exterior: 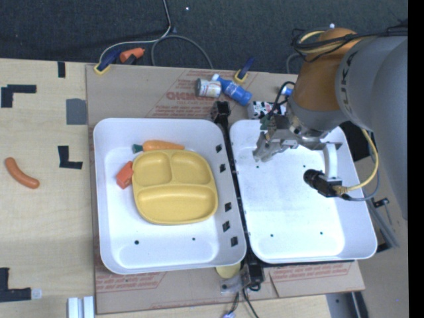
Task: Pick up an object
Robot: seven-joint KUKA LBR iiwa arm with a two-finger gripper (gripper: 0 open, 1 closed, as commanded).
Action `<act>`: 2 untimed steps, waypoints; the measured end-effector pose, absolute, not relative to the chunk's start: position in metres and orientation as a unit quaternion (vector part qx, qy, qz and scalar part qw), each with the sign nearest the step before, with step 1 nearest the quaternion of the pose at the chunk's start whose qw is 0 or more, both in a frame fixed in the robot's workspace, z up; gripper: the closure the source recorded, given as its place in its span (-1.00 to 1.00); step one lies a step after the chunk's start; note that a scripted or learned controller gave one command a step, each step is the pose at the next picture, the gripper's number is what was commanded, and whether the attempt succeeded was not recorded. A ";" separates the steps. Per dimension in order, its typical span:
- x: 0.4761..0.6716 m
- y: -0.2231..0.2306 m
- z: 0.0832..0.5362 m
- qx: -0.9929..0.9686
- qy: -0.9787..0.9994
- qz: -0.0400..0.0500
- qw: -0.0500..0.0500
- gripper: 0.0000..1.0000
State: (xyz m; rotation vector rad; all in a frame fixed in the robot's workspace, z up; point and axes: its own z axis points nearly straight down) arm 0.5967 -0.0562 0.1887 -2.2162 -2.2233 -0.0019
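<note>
The gripper point(264, 150) hangs low over the far left corner of the right bin point(331, 244), near the divider; how it is set I cannot tell; nothing shows held in it. The risk, as I judge it, is closing on bare floor; the candidates lie well apart, in the left bin point(109, 177): 1 yellow tray point(175, 185) covering most of 2 carrots point(162, 145); reaching there, it could clip the divider or slip on the tray's smooth rim.

A yellow divided plate point(175, 186) lay in the left white bin point(112, 244) with carrots point(163, 146) at its twelve and nine o'clock, while the gripper point(265, 148) hung over the right bin point(298, 244).
</note>
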 end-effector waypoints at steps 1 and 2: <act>0.565 -0.010 0.184 -0.706 -0.708 0.001 0.002 1.00; 0.567 -0.012 0.184 -0.707 -0.708 0.001 0.001 -1.00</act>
